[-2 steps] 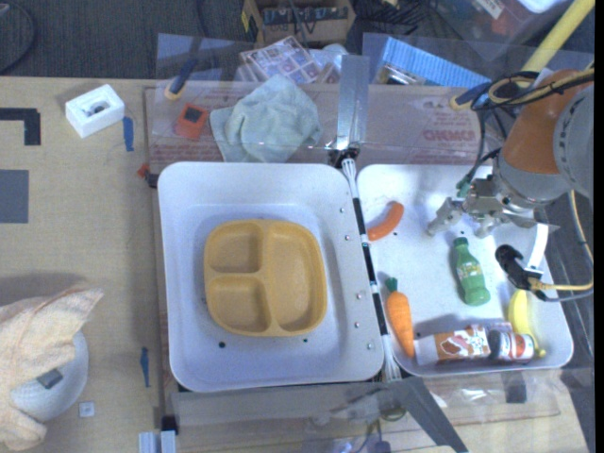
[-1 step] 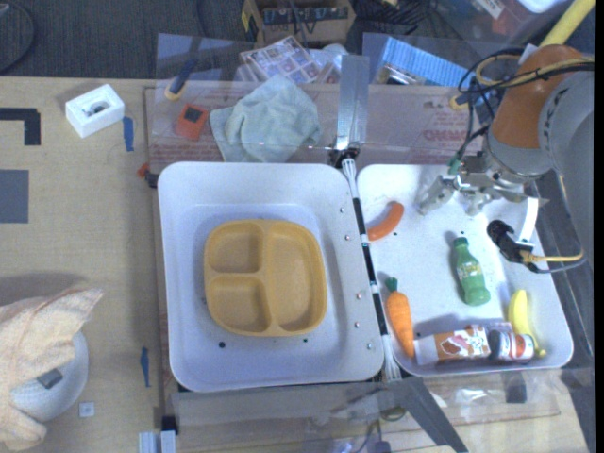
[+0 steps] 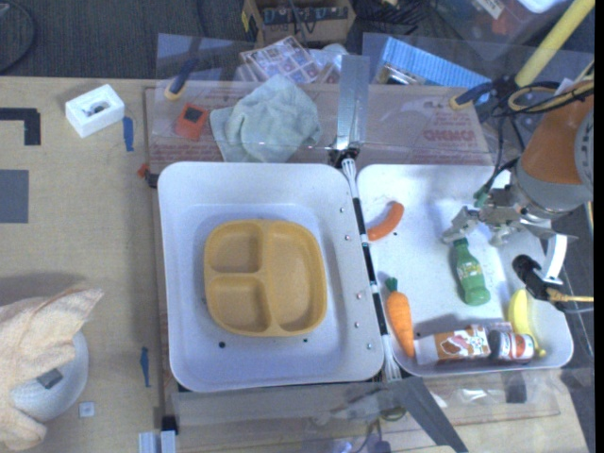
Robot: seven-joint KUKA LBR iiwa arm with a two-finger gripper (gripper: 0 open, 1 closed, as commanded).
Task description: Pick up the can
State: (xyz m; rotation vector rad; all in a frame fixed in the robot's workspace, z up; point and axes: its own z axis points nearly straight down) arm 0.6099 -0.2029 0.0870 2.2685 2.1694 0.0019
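I see the smooth white right bin as landmark: left of it a second bin holds a tan three-compartment plastic tray. The can, a cylinder with a red-orange label, lies on its side along the right bin's front wall, beside a tapered carrot. Gripper hovers over the bin's back right, above a green bottle; finger state I can't tell.

One fixed camera looks down from above the bench at a slant, set far enough back to take in both white bins: the left bin and the right bin. The bench's far edge lies toward the top, and the arm enters from the right.
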